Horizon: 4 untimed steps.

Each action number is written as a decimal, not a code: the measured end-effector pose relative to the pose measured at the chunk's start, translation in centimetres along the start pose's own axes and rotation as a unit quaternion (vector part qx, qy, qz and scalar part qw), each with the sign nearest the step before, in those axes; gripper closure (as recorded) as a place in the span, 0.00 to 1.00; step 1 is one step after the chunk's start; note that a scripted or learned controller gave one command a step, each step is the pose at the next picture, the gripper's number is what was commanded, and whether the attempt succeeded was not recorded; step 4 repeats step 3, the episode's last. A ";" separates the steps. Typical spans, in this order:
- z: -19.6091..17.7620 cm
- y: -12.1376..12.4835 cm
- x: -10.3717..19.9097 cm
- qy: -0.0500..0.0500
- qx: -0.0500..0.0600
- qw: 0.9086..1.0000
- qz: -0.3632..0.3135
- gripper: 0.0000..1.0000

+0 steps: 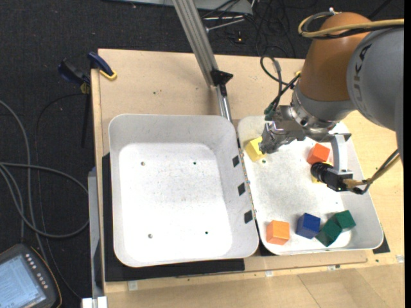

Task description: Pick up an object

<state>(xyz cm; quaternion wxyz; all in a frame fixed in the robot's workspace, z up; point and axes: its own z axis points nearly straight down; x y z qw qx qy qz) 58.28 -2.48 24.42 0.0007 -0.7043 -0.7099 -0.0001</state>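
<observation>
- You can see two white bins side by side: the left bin (167,191) and the right bin (289,185).
- The gray and orange arm (359,63) comes in from 3 o'clock and bends down over the right bin.
- The gripper (268,144) sits low at about 10 o'clock in the right bin.
- You cannot tell if the gripper is open or closed (the wrist hides it from above).
- The yellow block (254,149) is just beside the gripper, on its 9 o'clock side, close to the bin's wall. You cannot tell if they touch.
- The top orange block (319,153) lies at about 2 o'clock in the right bin.
- Along the 6 o'clock edge you see the bottom orange block (278,231), then the blue block (308,225), then two green blocks (345,220) touching each other at 5 o'clock.
</observation>
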 end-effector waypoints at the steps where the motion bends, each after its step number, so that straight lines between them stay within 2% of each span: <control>1: -0.5 2.7 5.2 0.000 -0.002 1.000 0.000 1.00; 2: 1.2 4.5 10.4 0.000 -0.001 1.000 0.000 1.00; 3: 1.1 4.5 10.1 -0.001 -0.001 1.000 0.002 0.00; 4: 1.1 4.5 10.1 -0.001 -0.001 1.000 0.002 0.00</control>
